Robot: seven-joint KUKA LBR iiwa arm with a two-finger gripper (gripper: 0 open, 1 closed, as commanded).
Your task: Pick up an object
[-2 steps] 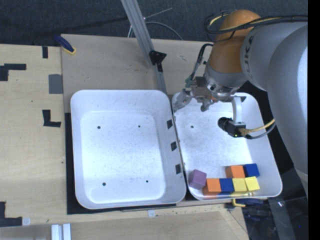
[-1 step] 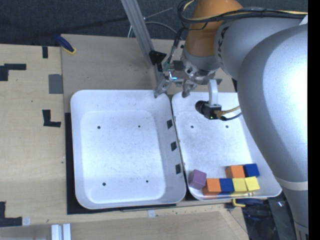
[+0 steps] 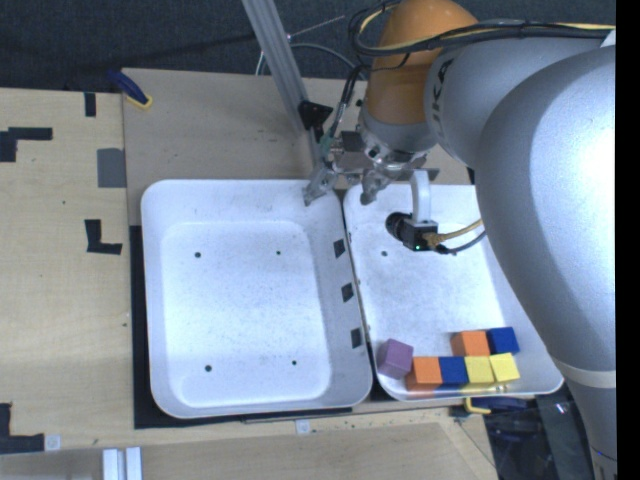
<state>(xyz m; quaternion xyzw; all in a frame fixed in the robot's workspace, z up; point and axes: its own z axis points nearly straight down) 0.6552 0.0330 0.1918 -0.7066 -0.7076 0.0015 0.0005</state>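
Several small blocks lie in the near corner of the right bin (image 3: 420, 288): a purple block (image 3: 396, 356), orange blocks (image 3: 427, 370), blue blocks (image 3: 502, 340) and yellow blocks (image 3: 479, 370). My gripper (image 3: 341, 190) hangs over the far end of the ridge between the two bins, well away from the blocks. Its two fingers (image 3: 316, 189) are spread apart with nothing between them.
The left bin (image 3: 240, 298) sits beside the right one on a wooden bench. A slanted metal pole (image 3: 272, 43) rises behind the bins near the gripper. The big grey arm covers the right side of the view. A blue and yellow item (image 3: 130, 88) lies at the bench's far left.
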